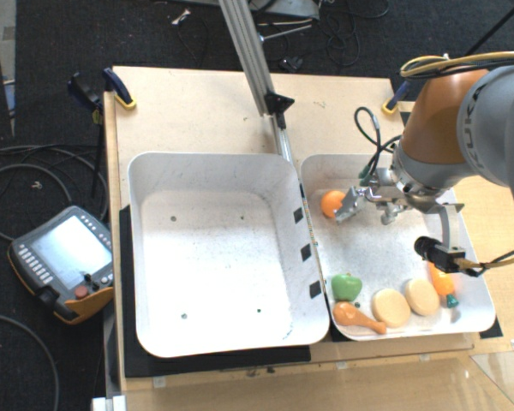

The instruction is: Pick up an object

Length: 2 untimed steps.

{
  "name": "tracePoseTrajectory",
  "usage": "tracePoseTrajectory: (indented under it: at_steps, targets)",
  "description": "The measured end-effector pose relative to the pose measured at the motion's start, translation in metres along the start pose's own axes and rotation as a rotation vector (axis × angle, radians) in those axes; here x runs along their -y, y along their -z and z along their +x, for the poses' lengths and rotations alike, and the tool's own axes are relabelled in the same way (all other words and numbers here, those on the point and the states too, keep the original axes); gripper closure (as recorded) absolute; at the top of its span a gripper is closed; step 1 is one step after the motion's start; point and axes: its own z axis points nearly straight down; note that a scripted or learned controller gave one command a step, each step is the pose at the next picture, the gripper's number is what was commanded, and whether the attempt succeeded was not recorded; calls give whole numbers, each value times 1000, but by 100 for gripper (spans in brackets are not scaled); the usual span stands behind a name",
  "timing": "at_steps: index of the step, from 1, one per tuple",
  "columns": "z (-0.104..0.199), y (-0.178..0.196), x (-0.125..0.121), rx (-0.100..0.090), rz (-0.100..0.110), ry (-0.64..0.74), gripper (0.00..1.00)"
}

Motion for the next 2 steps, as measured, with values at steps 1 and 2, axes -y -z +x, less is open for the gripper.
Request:
tracePoseTrajectory:
  at_steps: [1,2]
  targets:
    - [1,-54,1,0,-1,1,0]
    - [0,-40,-1,1,-8,0,100]
